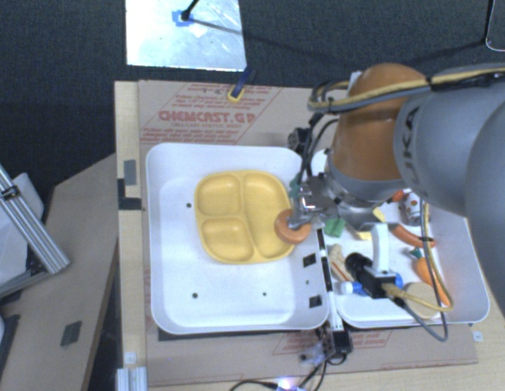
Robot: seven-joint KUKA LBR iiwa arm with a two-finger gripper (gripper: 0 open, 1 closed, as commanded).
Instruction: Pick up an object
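Now Over the Divided Plate's Edge

Leftmost, the shallow white left bin (179, 300) bears a yellow plastic plate with three compartments (236, 214). At that plate's right rim lies a small orange ring-shaped object (290, 227), directly under the gripper (304, 212); whether it sits between the fingers, or how wide they stand, cannot be told. Rightward, the right bin (472, 300) carries assorted clutter beneath the grey arm (456, 149).

Divided plate (236, 216) in the left bin (175, 300), toward its right side. Ring (292, 226) at the plate's right edge. Several small objects (399, 259) lying in the right bin (472, 296).
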